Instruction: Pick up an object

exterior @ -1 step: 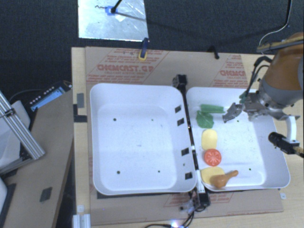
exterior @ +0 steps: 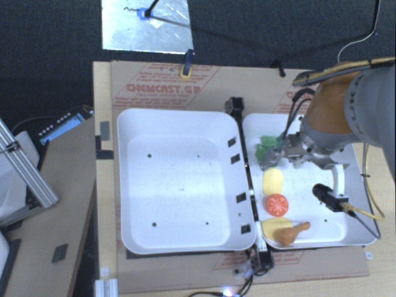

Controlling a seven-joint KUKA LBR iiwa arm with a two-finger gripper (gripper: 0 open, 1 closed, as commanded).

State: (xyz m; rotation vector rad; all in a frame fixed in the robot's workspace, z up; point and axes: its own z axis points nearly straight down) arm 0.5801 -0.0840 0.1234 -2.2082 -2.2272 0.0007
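The right bin (exterior: pixel 352 237) holds a green object (exterior: pixel 267 145) near its far left side, a pale yellow lemon-like piece (exterior: pixel 273 180) below it, a red tomato (exterior: pixel 277 205), and a tan and yellow drumstick-like piece (exterior: pixel 283 230) at the near edge. My gripper (exterior: pixel 270 156) hangs low over the bin's upper left part, right against the green object and just above the yellow piece. The grey wrist hides much of the green object. Nothing can be made out between the fingers.
The left bin (exterior: pixel 179 178) lies beside it, split off by a black-clipped divider (exterior: pixel 246 178). The arm with its orange band (exterior: pixel 331 107) comes in from the right over the right bin's far side. A shiny metal sheet (exterior: pixel 146 16) lies beyond the bench.
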